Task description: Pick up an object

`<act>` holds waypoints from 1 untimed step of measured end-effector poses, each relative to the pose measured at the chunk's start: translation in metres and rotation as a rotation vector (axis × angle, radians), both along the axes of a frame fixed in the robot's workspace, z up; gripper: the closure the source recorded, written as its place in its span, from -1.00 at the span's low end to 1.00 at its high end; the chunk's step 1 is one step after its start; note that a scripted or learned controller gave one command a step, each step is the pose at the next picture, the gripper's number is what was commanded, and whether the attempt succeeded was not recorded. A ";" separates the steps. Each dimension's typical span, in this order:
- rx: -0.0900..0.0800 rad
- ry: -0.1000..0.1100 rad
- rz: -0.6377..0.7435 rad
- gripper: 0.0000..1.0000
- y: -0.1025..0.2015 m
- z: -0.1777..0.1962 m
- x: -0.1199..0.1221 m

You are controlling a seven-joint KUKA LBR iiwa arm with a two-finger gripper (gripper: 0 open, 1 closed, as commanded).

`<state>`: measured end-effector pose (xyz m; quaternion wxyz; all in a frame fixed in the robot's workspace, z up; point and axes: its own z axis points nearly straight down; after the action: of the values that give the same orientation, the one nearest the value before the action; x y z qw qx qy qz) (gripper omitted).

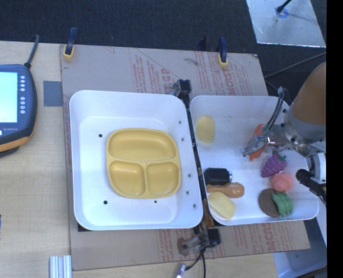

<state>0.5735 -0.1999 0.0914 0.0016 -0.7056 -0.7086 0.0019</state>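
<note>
The arm enters from 3 o'clock and its hand [257, 148] sits low over the right bin [235, 106], toward that bin's 2 o'clock side. An orange carrot-like piece [257, 145] lies right at the fingertips, but I cannot tell whether the fingers are parted or closed, nor whether they grip it.

Just toward 5 o'clock from the hand lies a purple grape bunch [273, 165], and just beyond it at 5 o'clock a pink round fruit [282, 182]. At the bin's 5 o'clock corner a brown disc [267, 202] touches a green ridged piece [283, 203]. Near the bin's 7 o'clock corner a black block [217, 175] sits just above an orange sausage-like piece [226, 189], with a pale yellow lump [221, 205] beneath them. A pale yellow slice [205, 129] rests at the bin's 10 o'clock side.

The left bin [84, 155] holds a yellow divided plate [143, 162] at its centre. A handheld screen unit [8, 106] lies on the tabletop [26, 213] at 9 o'clock.
</note>
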 end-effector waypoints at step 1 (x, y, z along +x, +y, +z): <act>-0.001 -0.003 0.001 -1.00 0.012 0.001 0.013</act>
<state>0.5862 -0.1883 0.0921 0.0000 -0.7053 -0.7089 0.0011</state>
